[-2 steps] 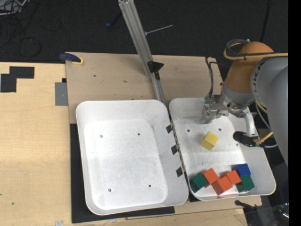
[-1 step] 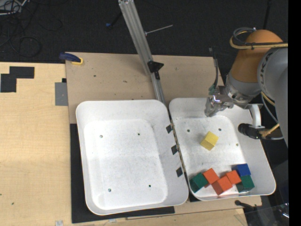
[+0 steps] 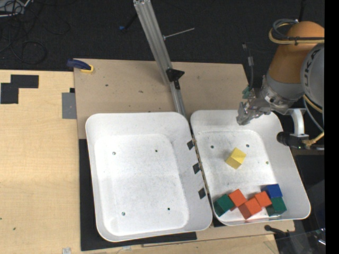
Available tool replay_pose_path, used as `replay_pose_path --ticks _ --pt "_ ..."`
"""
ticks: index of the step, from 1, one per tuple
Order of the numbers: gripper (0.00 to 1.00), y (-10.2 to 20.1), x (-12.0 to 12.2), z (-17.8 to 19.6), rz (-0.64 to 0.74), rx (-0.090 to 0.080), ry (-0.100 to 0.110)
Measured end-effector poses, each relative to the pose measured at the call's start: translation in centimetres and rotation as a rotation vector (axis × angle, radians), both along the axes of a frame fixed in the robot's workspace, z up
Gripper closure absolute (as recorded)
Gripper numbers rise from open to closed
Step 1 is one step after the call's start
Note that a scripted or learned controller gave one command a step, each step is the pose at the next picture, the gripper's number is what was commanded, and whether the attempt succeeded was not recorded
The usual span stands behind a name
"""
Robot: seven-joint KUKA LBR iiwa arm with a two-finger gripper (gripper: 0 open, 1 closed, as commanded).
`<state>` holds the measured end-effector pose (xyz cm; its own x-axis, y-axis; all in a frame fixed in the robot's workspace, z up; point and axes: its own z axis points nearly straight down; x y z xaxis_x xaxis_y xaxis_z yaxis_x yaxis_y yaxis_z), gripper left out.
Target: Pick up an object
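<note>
**A:** Since the task names no particular object, the pick turns on what lies closest to the gripper (image 3: 245,116). It hangs over the far rim of the right bin (image 3: 296,181), at the back edge. Nothing between the fingertips that I can see.

**B:** Open or closed?

**A:** Can't tell. The tips read as one dark grey cluster at this angle, and the gap isn't resolved.

**B:** Nearest candidate?

**A:** The yellow block (image 3: 235,157). It sits alone mid-bin, toward the camera from the gripper and a touch to the view's left. Clear floor on all sides.

**B:** Long axis?

**A:** Roughly cubic, so no real long axis. It's rotated, with its faces running diagonal to the bin walls. My read: the wrist would need some yaw to square the fingers onto two flat faces.

**B:** The rest?

**A:** Packed along the near wall, well apart from the gripper: green block (image 3: 224,203), orange block (image 3: 237,197), red block (image 3: 250,208), a second orange block (image 3: 262,199), blue block (image 3: 273,190) and a dark green block (image 3: 276,207). They're touching or nearly touching, so finger clearance looks poor.

**B:** Left bin (image 3: 100,142)?

**A:** Not relevant to this pick.

**B:** So yellow.

**A:** I'd say so: a short travel toward the camera, then straight down. The main risk is clipping a corner and nudging the block.
</note>
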<state>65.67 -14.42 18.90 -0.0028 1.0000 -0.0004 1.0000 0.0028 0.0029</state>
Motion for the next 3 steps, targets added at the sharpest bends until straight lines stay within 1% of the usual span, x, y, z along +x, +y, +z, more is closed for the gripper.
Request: replay_pose_path --ticks 1,2,3 --pt "1.00 -0.2 0.0 3.0 0.001 0.000 0.001" --pt "1.00 4.8 0.0 2.1 0.001 0.003 0.007" --pt "1.00 10.7 -0.3 3.3 0.002 0.004 0.006"
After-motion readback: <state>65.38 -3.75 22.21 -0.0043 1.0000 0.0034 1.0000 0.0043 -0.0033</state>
